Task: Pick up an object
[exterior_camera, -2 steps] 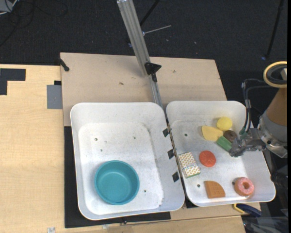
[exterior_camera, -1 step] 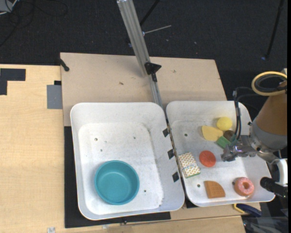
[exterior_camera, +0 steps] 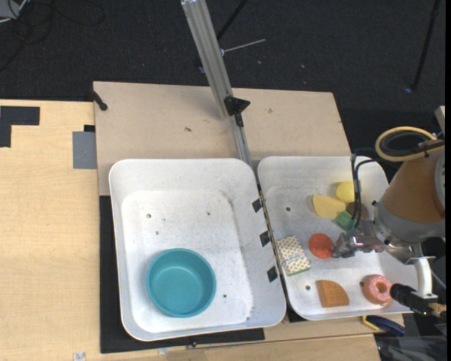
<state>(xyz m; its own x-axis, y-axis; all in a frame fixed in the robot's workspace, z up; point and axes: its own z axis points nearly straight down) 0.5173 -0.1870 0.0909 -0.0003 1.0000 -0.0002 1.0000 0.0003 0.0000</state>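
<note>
My gripper reaches down into the right bin from the right, its tip just beside a small red round object. Nothing shows between its tips. A green piece and a yellow wedge lie just behind it, with a yellow ball further back. A patterned white block sits left of the red object. Near the bin's front edge lie an orange toast-like piece and a pink doughnut.
The left bin holds a teal bowl at its front. A slanted metal rail rises behind the bins. The arm's orange band and cables hang over the right bin's right side.
</note>
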